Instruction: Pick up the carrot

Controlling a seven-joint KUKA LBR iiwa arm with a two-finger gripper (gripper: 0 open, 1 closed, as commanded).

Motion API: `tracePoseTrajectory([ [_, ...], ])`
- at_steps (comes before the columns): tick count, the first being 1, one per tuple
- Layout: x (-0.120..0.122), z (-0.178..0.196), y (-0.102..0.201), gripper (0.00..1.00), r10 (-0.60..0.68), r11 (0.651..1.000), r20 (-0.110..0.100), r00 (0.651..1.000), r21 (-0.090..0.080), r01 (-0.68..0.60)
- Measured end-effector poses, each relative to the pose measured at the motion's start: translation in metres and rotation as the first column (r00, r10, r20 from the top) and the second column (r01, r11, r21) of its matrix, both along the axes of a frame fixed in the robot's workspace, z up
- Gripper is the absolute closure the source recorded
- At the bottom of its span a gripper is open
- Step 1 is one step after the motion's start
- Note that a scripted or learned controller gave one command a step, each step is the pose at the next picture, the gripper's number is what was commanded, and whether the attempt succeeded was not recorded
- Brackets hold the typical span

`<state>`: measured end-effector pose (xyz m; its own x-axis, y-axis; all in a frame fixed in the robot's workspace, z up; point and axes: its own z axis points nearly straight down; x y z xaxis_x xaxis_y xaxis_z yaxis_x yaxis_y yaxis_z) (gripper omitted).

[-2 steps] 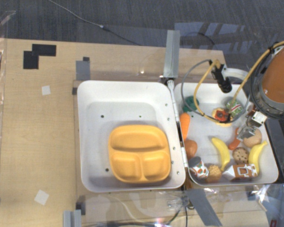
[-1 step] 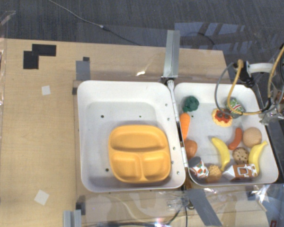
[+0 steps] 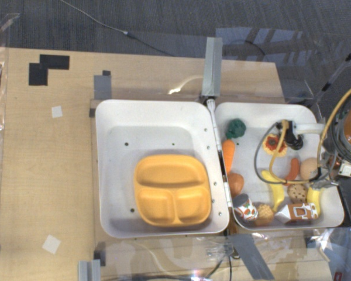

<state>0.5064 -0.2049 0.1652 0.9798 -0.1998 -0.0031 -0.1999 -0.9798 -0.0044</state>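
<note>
Left to right: light wooden worktop (image 3: 47,174) is carrying two shallow white plastic bins side by side. Left white bin (image 3: 114,122) is holding a yellow three-compartment plastic tray (image 3: 172,189), sitting toward the near side, nothing in it.

Right white bin (image 3: 254,113) is where the clutter is sitting. The small orange toy carrot with a green top (image 3: 228,153) is lying at that bin's left edge, just beside the divider rail between the bins, long axis running far-to-near. Dark green leafy toy (image 3: 236,127) is sitting just beyond its far end; a reddish-brown rounded toy (image 3: 236,184) is sitting just beside its near tip.

Grey arm with the orange band (image 3: 346,139) is sitting at the far right of frame, beside the right bin's right wall, well apart from the carrot. Cannot tell the state of the jaws.

Judgement: approach not yet begun. For a clean grab I'd be coming straight down over the carrot's mid-body, closing across its narrow width. Risks: a finger clipping the bin wall or rail on the left, or nudging the brown toy at the near end.
</note>
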Motion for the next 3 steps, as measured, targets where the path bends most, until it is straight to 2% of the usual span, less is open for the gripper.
tracePoseTrajectory([
  [1, 0.051, 0.121, 0.044, 1.0, 0.001, 1.0, 0.018, 1.0, -0.004, -0.001],
  [2, 0.008, 0.004, -0.002, 1.0, -0.01, 1.0, -0.002, 1.0, 0.0, 0.01],
  [3, -0.008, 0.0, 0.008, 1.0, -0.008, 1.0, 0.002, 1.0, -0.001, 0.008],
])
